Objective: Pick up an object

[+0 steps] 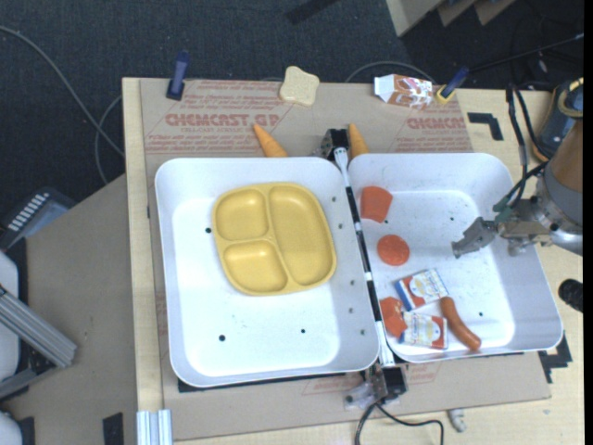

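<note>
My gripper (470, 240) reaches in from the right and hangs over the middle of the right bin (482, 170), pointing left. Nothing shows between its tips. To its left lie an orange-red rounded block (375, 203) and a red-orange disc (393, 249). Nearer the front of the same bin lie a small packet (422, 288), a second packet (422, 330), a red piece (393, 317) and an orange sausage (460, 324). A yellow divided plate (274, 237) sits in the left bin (185, 276).
On the cardboard behind the bins lie a slice of toy bread (299, 85), two orange carrot-like pieces (269, 141) (358, 141), a small carton (405, 90) and a blue clip (176, 75). Cables run along the right side.
</note>
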You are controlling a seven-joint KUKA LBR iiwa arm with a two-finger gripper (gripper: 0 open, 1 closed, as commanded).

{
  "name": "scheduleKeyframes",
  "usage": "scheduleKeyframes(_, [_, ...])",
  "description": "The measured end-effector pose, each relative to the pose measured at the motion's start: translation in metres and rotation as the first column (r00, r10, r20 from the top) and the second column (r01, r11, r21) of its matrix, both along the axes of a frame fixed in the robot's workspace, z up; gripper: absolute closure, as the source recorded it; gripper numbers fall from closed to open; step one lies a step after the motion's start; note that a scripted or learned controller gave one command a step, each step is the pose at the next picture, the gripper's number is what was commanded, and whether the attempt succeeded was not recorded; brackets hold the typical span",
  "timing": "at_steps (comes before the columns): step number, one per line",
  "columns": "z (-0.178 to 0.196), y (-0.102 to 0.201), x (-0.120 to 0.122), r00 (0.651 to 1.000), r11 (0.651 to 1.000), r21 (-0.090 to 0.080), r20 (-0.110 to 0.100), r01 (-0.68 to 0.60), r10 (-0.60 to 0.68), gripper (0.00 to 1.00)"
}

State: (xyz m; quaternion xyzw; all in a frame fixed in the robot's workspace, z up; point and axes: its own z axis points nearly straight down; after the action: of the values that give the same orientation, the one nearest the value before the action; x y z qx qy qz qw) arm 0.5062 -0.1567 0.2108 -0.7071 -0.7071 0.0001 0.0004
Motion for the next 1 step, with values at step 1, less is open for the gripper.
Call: scheduleKeyframes(1, [-0.0758, 0.0306, -0.0086, 1.0, 1.0, 0.001, -0.002, 0.0, 0.0, 0.0])
